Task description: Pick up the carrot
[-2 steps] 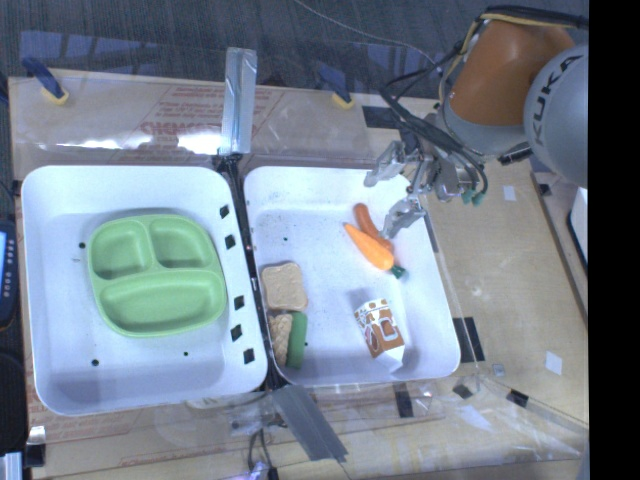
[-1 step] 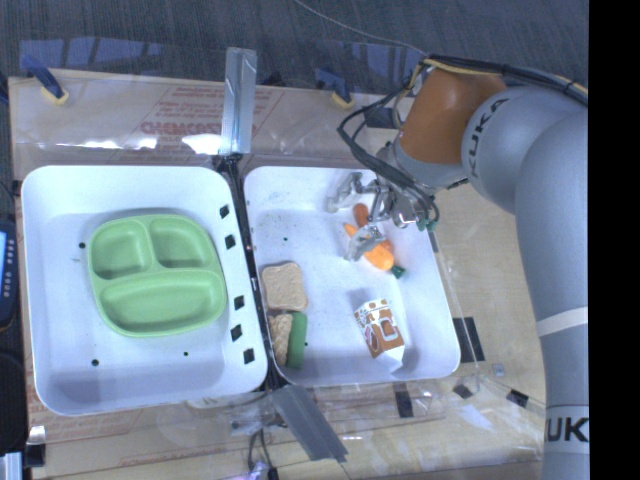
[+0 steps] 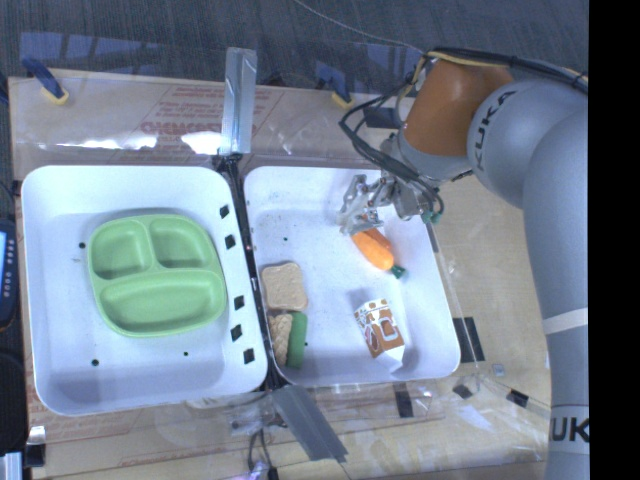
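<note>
My grey arm (image 3: 530,168) reaches over the right bin (image 3: 300,193). My tool (image 3: 365,208) hovers just at eleven o'clock of the carrot (image 3: 376,250) — grip state unclear. Closing off-centre could nudge the carrot toward the near wall — or catch nothing.

Fixed above the bench, looking down at a slant from a moderate height. Takes in both white bins: left bin (image 3: 60,368) toward 9 o'clock, right bin (image 3: 440,353) near centre. Catches the arm (image 3: 530,138) entering from 3 o'clock, and dark floor along 12 o'clock.
</note>
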Controlling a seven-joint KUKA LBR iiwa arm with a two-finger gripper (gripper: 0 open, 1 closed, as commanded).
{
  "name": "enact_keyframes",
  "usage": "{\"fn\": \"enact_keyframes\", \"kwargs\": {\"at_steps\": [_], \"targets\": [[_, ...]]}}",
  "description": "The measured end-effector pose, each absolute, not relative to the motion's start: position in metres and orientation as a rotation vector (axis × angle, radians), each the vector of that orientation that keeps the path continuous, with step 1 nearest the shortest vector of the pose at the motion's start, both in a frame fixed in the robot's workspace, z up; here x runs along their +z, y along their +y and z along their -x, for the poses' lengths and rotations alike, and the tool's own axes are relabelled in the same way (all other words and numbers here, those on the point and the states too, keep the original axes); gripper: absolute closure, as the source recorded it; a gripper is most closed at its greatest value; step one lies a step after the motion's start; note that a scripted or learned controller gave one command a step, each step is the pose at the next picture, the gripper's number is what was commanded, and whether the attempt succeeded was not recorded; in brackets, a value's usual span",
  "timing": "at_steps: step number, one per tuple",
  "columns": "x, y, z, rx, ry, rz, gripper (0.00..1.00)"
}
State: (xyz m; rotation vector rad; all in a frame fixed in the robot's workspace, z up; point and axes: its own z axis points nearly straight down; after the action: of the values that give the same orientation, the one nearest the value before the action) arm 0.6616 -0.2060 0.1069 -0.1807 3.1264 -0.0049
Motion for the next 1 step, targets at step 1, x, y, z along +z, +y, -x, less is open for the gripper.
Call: {"fn": "enact_keyframes", "kwargs": {"at_steps": [1], "targets": [[0.2178, -0.1441, -0.6614, -0.005, 3.108, 0.322, 1.00]]}}
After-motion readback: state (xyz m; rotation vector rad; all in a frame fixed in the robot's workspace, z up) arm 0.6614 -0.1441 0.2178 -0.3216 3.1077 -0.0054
